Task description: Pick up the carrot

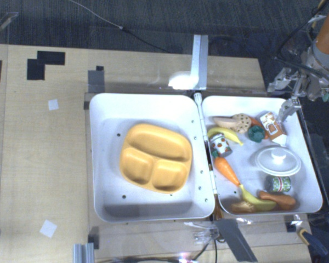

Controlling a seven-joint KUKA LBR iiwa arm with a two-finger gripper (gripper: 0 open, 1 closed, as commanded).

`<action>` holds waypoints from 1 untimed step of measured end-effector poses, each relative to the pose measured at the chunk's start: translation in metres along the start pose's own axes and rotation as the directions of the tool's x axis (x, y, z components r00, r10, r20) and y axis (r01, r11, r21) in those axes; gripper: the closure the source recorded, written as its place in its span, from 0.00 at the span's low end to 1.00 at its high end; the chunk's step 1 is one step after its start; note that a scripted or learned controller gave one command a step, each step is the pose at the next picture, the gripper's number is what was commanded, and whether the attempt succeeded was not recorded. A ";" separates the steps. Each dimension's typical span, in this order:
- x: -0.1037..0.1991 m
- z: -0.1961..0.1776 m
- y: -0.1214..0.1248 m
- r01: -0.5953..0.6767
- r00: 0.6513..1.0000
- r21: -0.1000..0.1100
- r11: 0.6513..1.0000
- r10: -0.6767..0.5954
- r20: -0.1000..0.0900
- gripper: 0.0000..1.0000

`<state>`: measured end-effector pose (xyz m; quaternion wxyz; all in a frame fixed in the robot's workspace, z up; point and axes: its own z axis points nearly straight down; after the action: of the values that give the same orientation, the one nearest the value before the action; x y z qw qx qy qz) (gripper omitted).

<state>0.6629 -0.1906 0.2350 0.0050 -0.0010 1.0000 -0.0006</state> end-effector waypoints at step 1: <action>0.055 0.034 0.052 -0.366 0.931 0.000 0.931 0.366 -0.004 0.00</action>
<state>0.6080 -0.1385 0.2006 0.0029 0.1852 0.9827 0.0007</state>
